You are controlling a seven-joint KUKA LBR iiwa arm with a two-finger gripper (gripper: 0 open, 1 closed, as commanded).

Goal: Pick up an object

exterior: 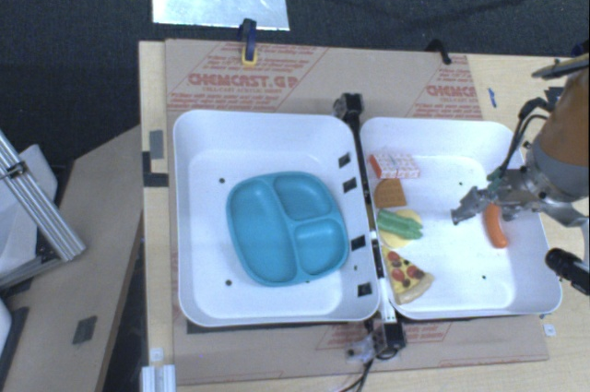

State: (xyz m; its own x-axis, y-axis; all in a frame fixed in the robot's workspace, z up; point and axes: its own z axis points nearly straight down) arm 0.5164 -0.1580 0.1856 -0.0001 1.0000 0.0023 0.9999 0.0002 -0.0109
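Your cardboard-topped worktop (230, 72) stands on dark carpet; the orange sausage (497, 227) lies beside the gripper (470, 207), whose finger state is unclear.

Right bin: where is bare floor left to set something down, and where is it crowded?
In the right bin, bare floor runs down the middle, between the toy food along the left wall and the tool. The front right corner is free too. Crowded: the left wall, with wafer, toast, green vegetable and pizza slice, and around the orange sausage.
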